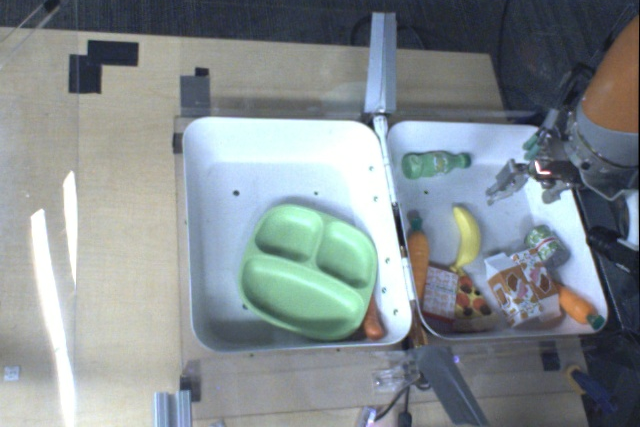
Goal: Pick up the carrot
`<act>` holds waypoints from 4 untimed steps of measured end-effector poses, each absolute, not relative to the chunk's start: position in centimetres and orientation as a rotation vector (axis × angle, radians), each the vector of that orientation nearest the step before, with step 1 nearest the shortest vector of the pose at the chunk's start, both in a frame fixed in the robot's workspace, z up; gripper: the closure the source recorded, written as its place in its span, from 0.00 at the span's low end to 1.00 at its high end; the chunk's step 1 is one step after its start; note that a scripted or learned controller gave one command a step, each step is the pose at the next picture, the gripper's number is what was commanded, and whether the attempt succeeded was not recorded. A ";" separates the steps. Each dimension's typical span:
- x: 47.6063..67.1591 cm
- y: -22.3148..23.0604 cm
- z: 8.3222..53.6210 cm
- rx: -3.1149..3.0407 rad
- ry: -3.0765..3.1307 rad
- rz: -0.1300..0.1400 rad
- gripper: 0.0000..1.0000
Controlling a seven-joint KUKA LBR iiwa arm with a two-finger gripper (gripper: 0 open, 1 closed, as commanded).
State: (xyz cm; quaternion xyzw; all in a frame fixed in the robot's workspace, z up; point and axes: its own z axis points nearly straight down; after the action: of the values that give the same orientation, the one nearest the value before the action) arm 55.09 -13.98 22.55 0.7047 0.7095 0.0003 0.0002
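You've got the grey arm with the orange band [612,95] coming in from the right, and its two-finger gripper [512,177] is hanging over the upper right part of the right-hand shallow white bin [480,135]. The fingers [503,183] look spread apart with nothing between them — they're up above the bin floor, well apart from the toys.

The orange toy carrot with the green top [418,255] is lying along the left wall of that same bin, green end toward the top, right beside the divider between the two bins. Just to its right sits the yellow plastic banana [465,235], and above both of them the small green bottle [434,163] lies on its side. Down at the bottom of the bin there's a pile of flat printed snack packets [500,293], a small striped can [545,245] near the right wall, and a second orange carrot-like piece [578,307] in the lower right corner.

The left-hand white bin [230,165] holds a green divided plastic plate turned upside down [308,270] — something orange [373,323] pokes out from under its lower right edge, can't tell what. Both bins sit on the pale wooden desk [90,245].
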 end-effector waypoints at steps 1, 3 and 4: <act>63.8 -11.9 10.5 1.988 2.430 0.003 0.00; 58.8 -9.1 8.9 1.853 2.520 0.012 0.00; 48.9 -12.8 12.6 1.818 2.560 0.003 0.00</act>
State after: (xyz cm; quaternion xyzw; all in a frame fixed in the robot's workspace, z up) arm 48.87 -12.77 12.64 0.5789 0.8154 0.0009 0.0011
